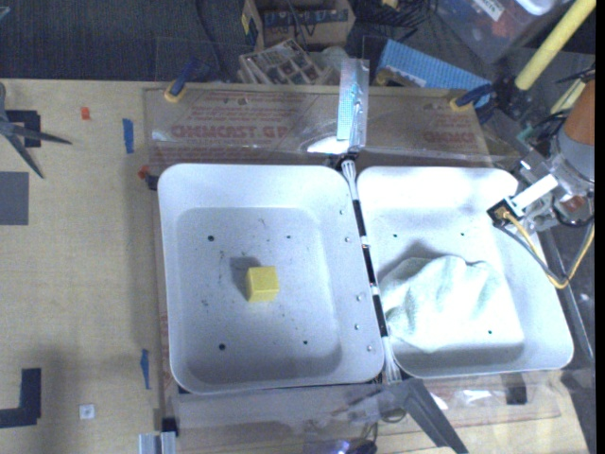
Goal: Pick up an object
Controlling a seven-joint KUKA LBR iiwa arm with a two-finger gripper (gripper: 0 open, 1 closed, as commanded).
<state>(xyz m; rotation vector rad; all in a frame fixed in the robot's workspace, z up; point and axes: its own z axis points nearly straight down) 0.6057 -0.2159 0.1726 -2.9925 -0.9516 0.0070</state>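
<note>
Plainly nothing has been picked up yet; the yellow block point(263, 283) lies alone on the floor of the left bin point(189, 192), a little left of that bin's middle and well apart from every wall, while the white cloth point(440, 296) lies rumpled in the right bin point(454, 189), bunched toward its near-left part and close to the divide between the two bins; both things rest on the bin floors with nothing touching them. Of the arm, a grey and white part of the wrist point(534, 200) with a yellow cable sits at the far right, over the right bin's right rim, well apart from the block and beside rather than above the cloth; I cannot tell how its tool is set, since the working end is not clear to me at this angle. So the whole task seems left to do: choose a thing, come over it, descend, close and lift. The block looks near-cubic, so it has no marked long axis; its edges sit close to square with the bin's walls, perhaps slightly turned. The cloth spreads roughly from near-left to far-right, though its folds make that loose.
</note>
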